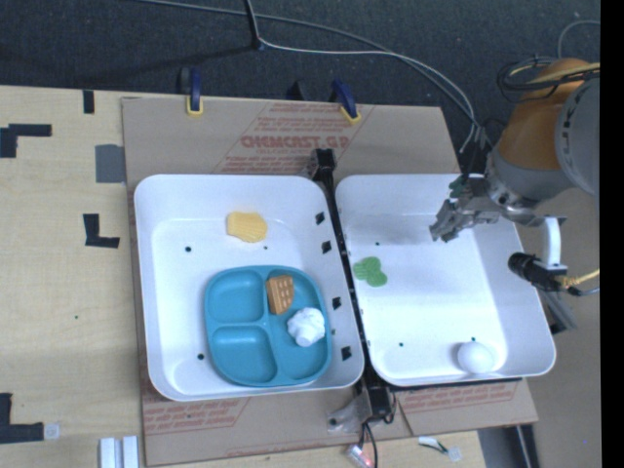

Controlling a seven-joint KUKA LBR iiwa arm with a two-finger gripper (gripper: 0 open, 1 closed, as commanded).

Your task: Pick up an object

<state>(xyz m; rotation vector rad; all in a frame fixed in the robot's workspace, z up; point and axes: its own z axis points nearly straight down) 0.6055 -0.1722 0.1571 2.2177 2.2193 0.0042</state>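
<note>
Over the right bin (pixel 507 291) our gripper (pixel 450 224) hovers, jaws unreadable honestly; the white ball (pixel 477 356) could roll away if we nudge it.

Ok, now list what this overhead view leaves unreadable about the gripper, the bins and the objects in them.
- Gripper: small and dark over the right bin; finger state too small to read.
- Arm: cut off by the right edge.
- Green object: flat and blurred; identity unclear.
- White ball: surface detail too small.
- Brown piece and white lump on the blue divided tray: too blurred to identify.
- Yellow item: blurred.
</note>
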